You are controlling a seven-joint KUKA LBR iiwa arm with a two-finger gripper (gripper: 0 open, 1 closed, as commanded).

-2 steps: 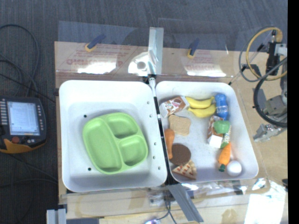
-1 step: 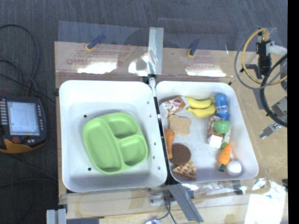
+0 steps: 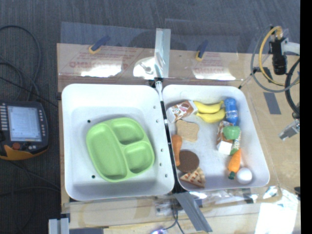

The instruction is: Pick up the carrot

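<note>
Camera view: the carrot [image 3: 234,162] lies in the right bin [image 3: 253,130], down near the front-right corner and just beside the right wall. Its lower end is right next to a white egg [image 3: 244,175], and the upper end sits under a green-topped carton [image 3: 228,138]. On its left there's bare bin floor before the brown cookie [image 3: 188,159], so that side is open. Left bin [image 3: 73,130] carries a green divided plate [image 3: 119,148]. Jaws: can't tell their state.
</note>
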